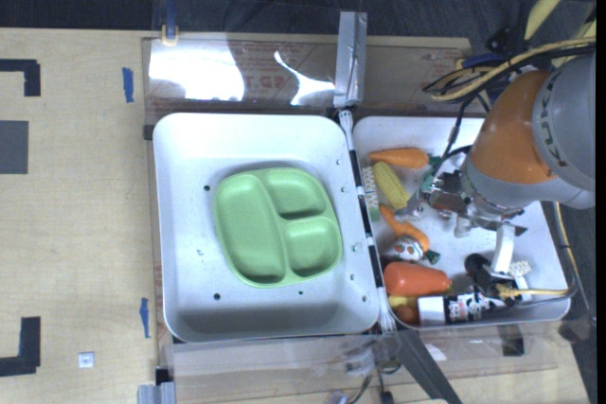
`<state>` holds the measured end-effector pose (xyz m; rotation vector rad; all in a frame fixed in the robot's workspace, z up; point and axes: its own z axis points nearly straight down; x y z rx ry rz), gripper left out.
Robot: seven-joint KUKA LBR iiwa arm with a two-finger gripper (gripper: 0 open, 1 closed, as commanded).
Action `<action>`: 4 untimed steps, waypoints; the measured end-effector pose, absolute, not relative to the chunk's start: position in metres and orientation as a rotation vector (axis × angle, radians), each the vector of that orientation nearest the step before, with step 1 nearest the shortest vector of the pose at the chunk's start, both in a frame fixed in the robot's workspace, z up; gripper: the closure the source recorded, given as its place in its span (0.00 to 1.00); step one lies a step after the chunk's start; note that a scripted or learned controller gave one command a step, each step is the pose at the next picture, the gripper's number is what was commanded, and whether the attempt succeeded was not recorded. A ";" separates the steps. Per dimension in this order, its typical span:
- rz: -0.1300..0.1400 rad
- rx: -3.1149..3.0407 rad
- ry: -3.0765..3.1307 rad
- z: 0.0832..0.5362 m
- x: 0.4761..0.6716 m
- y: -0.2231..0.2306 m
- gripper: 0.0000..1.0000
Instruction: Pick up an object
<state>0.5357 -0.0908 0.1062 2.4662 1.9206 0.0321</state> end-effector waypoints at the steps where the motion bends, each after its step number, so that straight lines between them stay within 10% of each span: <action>1: 0.001 2.174 2.265 0.184 0.516 -0.052 0.00; 2: -0.001 1.924 2.487 0.134 0.536 -0.100 0.00; 3: 0.001 1.926 2.482 0.144 0.536 -0.100 1.00; 4: 0.001 1.865 2.525 0.224 0.538 -0.097 1.00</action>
